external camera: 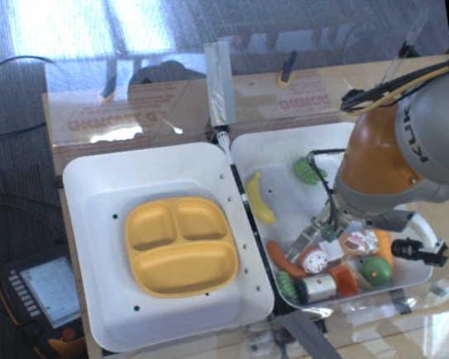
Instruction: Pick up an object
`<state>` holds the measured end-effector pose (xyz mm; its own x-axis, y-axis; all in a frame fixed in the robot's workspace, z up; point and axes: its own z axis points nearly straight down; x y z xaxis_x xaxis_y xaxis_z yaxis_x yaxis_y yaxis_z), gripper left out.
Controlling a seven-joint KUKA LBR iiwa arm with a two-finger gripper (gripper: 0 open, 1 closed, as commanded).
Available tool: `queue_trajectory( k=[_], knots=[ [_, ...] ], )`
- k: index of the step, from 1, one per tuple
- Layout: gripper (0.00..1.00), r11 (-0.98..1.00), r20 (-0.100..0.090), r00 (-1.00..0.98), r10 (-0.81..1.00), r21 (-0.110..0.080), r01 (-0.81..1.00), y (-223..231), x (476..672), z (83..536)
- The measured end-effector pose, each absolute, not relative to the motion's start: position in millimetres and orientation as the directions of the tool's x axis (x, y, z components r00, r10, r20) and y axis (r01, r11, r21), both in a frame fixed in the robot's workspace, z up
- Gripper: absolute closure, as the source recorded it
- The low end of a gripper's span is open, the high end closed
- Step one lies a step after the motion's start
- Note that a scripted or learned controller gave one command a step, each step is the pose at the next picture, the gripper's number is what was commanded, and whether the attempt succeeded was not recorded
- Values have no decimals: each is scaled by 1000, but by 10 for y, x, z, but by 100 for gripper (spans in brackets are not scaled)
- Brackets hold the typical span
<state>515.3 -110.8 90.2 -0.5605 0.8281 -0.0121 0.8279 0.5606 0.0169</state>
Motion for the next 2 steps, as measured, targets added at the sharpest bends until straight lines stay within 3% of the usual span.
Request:
queue_trajectory(
  k=[1, 2],
  knots=[
    [0, 447, -15, -446, 895, 20, 895, -1043, 4920, 907],
    [100, 447, -10, -447, 895, 19, 894, -1034, 4929, 990]
  ],
)
